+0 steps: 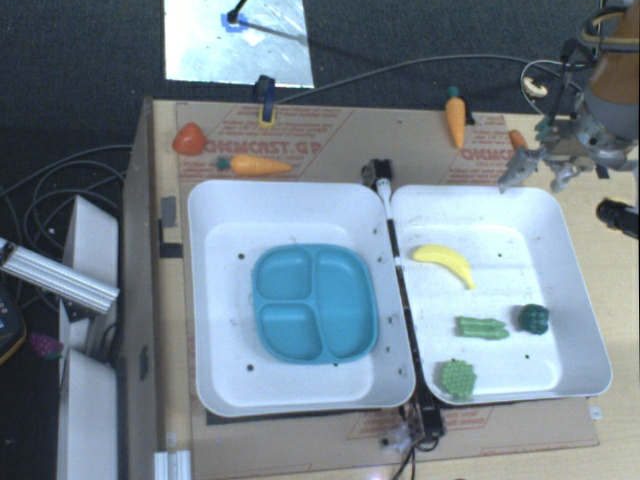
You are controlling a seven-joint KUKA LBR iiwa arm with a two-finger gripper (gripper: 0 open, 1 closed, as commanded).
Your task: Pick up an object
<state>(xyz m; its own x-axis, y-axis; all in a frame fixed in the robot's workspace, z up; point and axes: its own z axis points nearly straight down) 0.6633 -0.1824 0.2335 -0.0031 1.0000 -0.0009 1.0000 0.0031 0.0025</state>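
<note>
Desk point(300, 133): a brown board carried two shallow white bins side by side, seen from above at a slant.
Left bin point(215, 268): it held a blue divided tray point(314, 302) with three compartments, lying flat near the middle.
Right bin point(560, 268): it held four toy foods, all apart from one another.
Banana point(444, 263): yellow, lying toward the upper middle of the right bin.
Green pod point(482, 327): a long green piece below the banana.
Dark green piece point(533, 318): small and round, just right of the pod.
Light green piece point(458, 378): round and bumpy, near the bin's lower edge.
Outside the bins: a tomato point(188, 139) and a carrot point(255, 165) lay on the board above the left bin; a second carrot point(456, 120) lay above the right bin.
Arm point(612, 78): it reached in at the upper right.
Pincer point(540, 171): it hung above the right bin's far right corner, fingers spread apart with nothing between them, well apart from every toy.
</note>
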